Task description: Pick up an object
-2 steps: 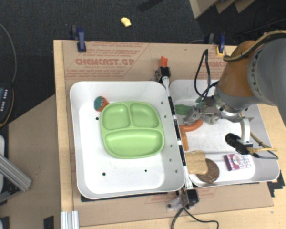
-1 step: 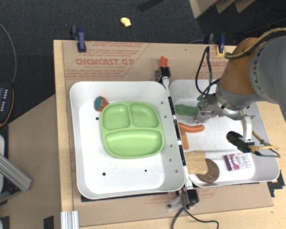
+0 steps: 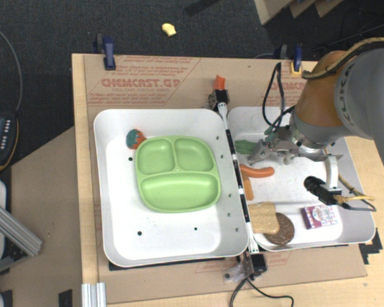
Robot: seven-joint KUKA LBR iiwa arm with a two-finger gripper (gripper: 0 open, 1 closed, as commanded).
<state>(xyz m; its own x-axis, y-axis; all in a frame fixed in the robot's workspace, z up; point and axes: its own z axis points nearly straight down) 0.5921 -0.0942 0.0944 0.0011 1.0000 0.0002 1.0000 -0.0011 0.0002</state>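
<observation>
My gripper (image 3: 273, 151) hangs low over the back left part of the right bin (image 3: 353, 230), below the grey and orange arm. Just to its left lies a small green item (image 3: 246, 147), close to the gripper; whether they touch cannot be told. An orange sausage-shaped item (image 3: 257, 171) lies a little in front of the gripper, apart from it. Near the bin's front lie a slice of bread (image 3: 264, 216), a brown round cookie (image 3: 283, 230) partly under it, and a purple and white packet (image 3: 320, 217).
The left bin (image 3: 115, 235) holds a green divided plate (image 3: 177, 173) and a small multicoloured ball (image 3: 136, 138) at the plate's back left corner. A thin divider wall (image 3: 233, 165) separates the two bins.
</observation>
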